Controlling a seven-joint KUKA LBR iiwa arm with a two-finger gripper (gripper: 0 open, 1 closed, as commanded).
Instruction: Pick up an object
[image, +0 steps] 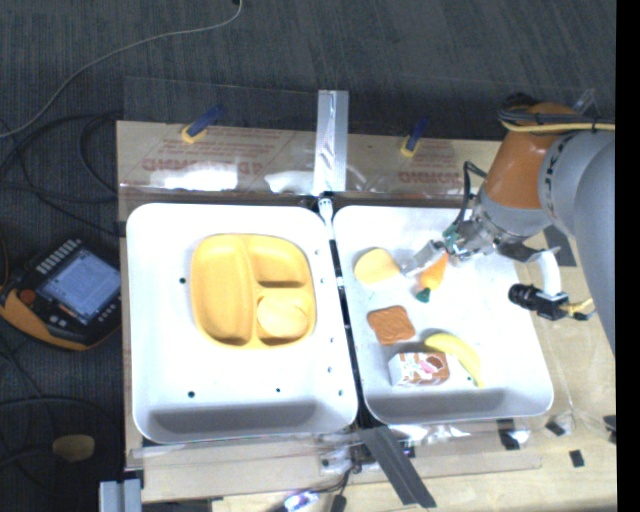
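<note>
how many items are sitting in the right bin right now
5: a yellow round piece at upper left, a carrot by the gripper, a brown waffle mid-bin, a banana and a small carton near the front.

A wooden bench carries two shallow white bins side by side, touching along their inner edges. The left bin sits nearer the bench's left edge, the right bin beside it. Behind the bins, a clear plastic sheet lies on the bench, held by two blue-and-yellow clips.
</note>
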